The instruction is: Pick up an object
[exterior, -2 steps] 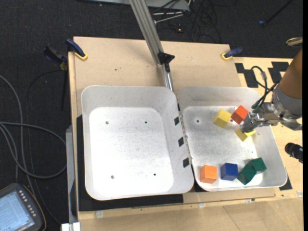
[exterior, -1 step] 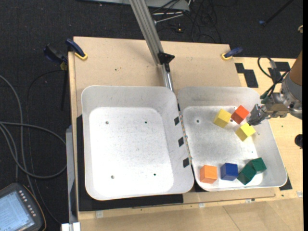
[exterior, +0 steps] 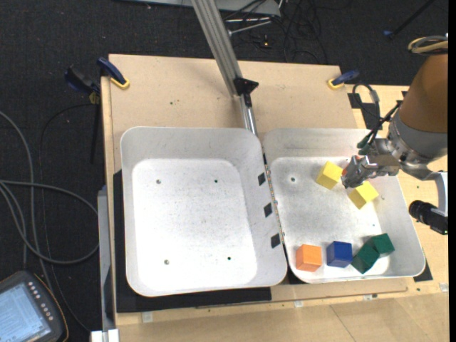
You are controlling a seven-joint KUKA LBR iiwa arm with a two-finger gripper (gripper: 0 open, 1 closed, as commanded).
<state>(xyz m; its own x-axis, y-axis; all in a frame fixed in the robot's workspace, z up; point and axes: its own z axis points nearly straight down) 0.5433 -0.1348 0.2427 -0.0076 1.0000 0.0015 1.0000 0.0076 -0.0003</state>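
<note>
In the right bin (exterior: 292,155) lie several blocks. A yellow block (exterior: 329,175) sits in the bin's middle, and a second yellow block (exterior: 363,194) lies just to its right. My gripper (exterior: 352,176) hangs between these two yellow blocks, low over the bin floor. An orange block (exterior: 308,256), a blue block (exterior: 340,254) and two green blocks (exterior: 373,251) line the near edge.
The left bin (exterior: 142,148) stands beside the right one, joined along a ridge with black clips (exterior: 268,209). A metal pole (exterior: 221,41) slants in from the top. Blue clamps (exterior: 112,71) hold the wooden bench at its far corners.
</note>
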